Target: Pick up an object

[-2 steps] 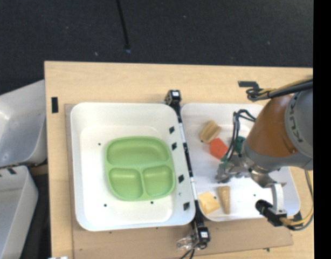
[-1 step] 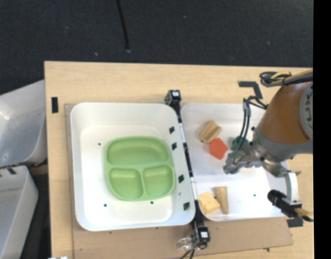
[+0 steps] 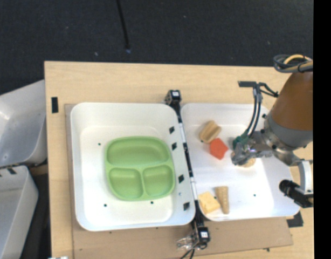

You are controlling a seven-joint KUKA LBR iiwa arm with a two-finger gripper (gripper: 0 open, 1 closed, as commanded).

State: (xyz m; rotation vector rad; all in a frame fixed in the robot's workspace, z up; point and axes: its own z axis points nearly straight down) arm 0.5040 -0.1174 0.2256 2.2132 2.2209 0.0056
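The right bin (image 3: 262,206) holds a tan bread-like piece (image 3: 209,130), a red block (image 3: 219,149), a cone-shaped piece (image 3: 223,199) and a yellow cheese-like block (image 3: 209,203). My gripper (image 3: 242,156) hangs low over the bin's right middle, just right of the red block. A small tan round object (image 3: 248,162) lies right under it, touching or nearly touching the gripper. The arm's orange band (image 3: 296,101) rises behind it at the right edge.
The left bin (image 3: 79,144) carries a green divided tray (image 3: 139,167). A ridge with black clips (image 3: 183,155) divides the two bins. Cables (image 3: 256,104) loop beside the arm. Bare white floor lies in the right bin's lower right.
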